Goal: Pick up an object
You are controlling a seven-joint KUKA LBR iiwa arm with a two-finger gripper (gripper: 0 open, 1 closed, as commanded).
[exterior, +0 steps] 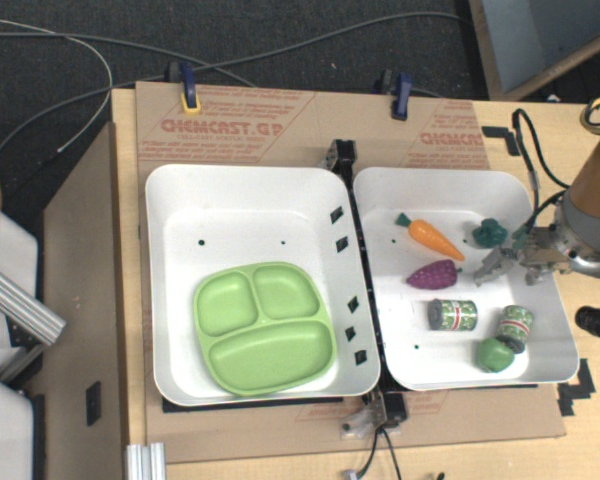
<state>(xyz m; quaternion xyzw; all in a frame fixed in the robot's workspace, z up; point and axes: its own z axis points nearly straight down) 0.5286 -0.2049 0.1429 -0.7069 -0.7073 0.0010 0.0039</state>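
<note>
The right bin holds an orange carrot, a purple toy fruit, a teal object, a green-labelled can lying on its side, a second small can and a round green toy. My gripper hangs over the right side of this bin, just below the teal object and right of the purple fruit. Its fingers are spread open with nothing between them.
The left bin holds a green divided plate in its lower half. A black divider runs between the bins. Cardboard lies under both bins, with clamps at the back edge and cables on the floor behind.
</note>
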